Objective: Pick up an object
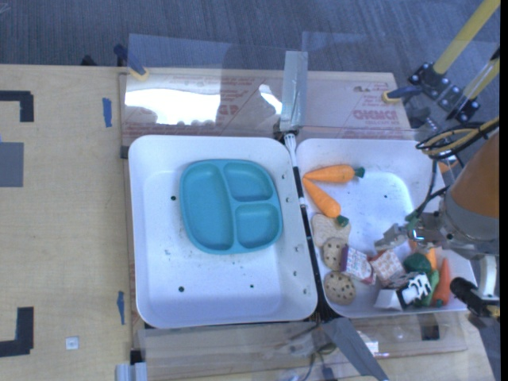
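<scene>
In the right bin (pixel 373 153), the gripper (pixel 401 235) hangs low near the right edge, over a clutter of small items; whether its jaws are apart or together I cannot tell. 2 toy carrots (pixel 333 174) lie at the bin's upper left corner, cookies (pixel 339 287) along its lower left edge. A blue divided plate (pixel 231 205) sits at the left bin's (pixel 159 292) centre.
</scene>
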`<state>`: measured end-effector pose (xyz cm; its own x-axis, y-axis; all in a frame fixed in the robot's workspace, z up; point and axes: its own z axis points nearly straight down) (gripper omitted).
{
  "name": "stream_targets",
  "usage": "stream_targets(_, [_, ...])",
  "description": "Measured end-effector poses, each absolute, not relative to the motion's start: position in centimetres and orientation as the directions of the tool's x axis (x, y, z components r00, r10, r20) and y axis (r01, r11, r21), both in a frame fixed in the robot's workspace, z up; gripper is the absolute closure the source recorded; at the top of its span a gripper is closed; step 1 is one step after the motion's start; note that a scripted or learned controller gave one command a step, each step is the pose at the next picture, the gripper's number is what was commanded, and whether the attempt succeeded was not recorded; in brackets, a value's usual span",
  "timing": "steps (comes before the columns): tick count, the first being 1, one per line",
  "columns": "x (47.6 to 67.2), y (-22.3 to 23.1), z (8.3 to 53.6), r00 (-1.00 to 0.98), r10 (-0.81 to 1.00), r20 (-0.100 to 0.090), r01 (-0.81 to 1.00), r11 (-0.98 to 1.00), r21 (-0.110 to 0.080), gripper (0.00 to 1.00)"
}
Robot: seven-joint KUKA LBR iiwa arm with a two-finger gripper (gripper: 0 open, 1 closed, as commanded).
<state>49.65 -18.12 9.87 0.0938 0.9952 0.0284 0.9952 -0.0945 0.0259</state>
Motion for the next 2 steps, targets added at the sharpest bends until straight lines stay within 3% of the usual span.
stream_targets(1, [48.3,-14.7,8.9,-0.195,0.981,-0.003,0.981,0.195,0.009,0.00])
stream_targets(2, [48.4,-14.7,9.9,-0.193,0.981,-0.004,0.981,0.193,0.014,1.00])
